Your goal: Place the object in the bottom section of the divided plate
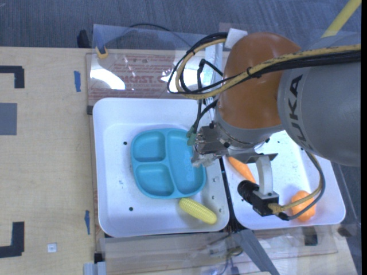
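Grey with an orange band, the arm (321,113) fills the upper right of the camera view and is the closest thing to the lens, with black and yellow cables looped over it. It reaches down to the gripper (200,149), which sits low over the left bin (109,153), at the edge next to the wall between the two bins. The wrist hides the gripper from above, so I cannot tell whether it is spread or pressed together, and nothing can be seen pinched in it.

Directly under the gripper and spreading away to its left lies the blue divided plate (163,164), flat on the floor of that bin. The gripper hangs over the plate's right-hand rim.

Below the gripper, toward the view's bottom edge, a yellow corn cob (198,209) lies on the bin floor. It is just outside the plate's lower rim and tilted across the corner.

To the gripper's right, over the dividing wall, the right bin (287,173) holds a carrot (239,166) close beside the gripper. An orange fruit (302,204) sits farther off at the lower right.

Well to the gripper's left is the bare wooden bench (40,153).
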`<state>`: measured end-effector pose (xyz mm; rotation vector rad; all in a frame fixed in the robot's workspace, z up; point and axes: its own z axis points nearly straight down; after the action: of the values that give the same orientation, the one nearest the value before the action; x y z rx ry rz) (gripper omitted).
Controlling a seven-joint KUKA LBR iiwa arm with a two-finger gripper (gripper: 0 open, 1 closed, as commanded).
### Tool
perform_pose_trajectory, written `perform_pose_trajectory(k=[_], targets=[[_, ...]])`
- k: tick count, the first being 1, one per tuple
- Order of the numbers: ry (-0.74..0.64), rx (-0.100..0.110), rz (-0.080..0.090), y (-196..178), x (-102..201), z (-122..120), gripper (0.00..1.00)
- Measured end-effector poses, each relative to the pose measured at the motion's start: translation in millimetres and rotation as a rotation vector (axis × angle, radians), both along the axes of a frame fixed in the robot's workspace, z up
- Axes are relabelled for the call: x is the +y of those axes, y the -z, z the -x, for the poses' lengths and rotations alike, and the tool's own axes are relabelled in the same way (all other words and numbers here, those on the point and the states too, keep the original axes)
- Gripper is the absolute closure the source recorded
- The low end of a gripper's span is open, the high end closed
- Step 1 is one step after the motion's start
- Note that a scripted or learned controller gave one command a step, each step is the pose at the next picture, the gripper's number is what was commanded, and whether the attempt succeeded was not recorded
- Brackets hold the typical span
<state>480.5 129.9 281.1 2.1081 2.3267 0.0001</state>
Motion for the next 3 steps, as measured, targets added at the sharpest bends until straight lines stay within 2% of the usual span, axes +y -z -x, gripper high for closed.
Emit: perform_pose_trajectory(k=[1, 2, 3], targets=[[0.530, 0.000, 0.000, -51, -11, -37, 1.00], [0.319, -0.002, -0.002, -131, -18, 0, 1.00], [0.266, 0.000, -0.001, -153, 41, 1, 1.00]])
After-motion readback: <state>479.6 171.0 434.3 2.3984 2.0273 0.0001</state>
